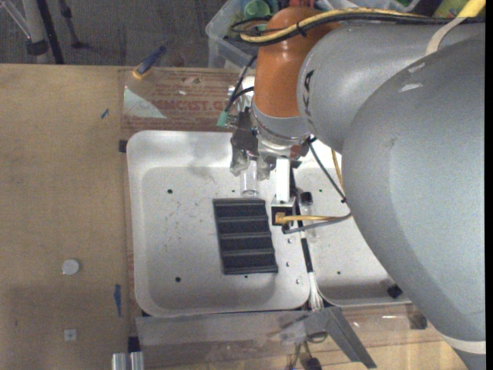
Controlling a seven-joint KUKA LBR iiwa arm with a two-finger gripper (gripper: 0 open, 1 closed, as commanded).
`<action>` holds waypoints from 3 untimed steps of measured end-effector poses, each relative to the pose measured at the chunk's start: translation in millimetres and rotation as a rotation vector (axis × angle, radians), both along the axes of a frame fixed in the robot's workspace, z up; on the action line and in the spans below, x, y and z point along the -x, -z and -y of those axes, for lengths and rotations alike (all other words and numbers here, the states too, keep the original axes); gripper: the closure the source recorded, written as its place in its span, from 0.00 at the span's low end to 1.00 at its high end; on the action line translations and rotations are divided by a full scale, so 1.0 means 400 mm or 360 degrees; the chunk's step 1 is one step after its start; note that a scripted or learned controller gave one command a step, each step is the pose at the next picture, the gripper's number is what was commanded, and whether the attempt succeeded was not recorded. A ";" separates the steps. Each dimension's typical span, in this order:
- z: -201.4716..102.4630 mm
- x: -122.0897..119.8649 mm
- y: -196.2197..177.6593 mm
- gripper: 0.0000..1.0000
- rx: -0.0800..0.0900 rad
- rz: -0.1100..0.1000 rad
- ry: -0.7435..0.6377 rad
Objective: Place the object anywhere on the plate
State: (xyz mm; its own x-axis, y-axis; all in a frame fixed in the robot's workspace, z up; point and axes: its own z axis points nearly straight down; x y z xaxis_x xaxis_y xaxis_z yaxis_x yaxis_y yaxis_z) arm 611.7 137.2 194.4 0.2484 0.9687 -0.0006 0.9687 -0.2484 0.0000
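Observation:
A dark ribbed rectangular plate (245, 236) lies flat in the left white bin (166, 230), right of its middle. My gripper (251, 182) hangs over the bin just beyond the plate's far edge, pointing down, close to the bin floor. The grey arm with its orange band comes in from the right and covers most of the right bin. I cannot make out any separate object between the plate and the gripper; the wrist hides what lies under it.
The right white bin (350, 284) shows a strip of floor beneath the arm. Past the bins stand a cardboard sheet (181, 102), a blue and yellow pen (148, 63) and a clear box of colourful toys (254, 10). A small grey disc (70, 267) lies on the bench at left.

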 end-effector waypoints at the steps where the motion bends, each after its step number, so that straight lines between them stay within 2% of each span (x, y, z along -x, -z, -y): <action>1: -0.171 0.045 0.263 1.00 -0.0001 0.0009 -0.0948; 2: -0.145 0.262 0.262 1.00 -0.0006 0.0009 -0.0818; 3: -0.009 0.326 0.108 1.00 -0.0002 -0.0002 -0.0845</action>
State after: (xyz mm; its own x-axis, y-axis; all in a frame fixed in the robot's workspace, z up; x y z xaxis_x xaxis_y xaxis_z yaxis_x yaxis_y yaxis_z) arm 481.4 140.9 151.0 -0.2760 0.9612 0.0005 0.9612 0.2760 -0.0014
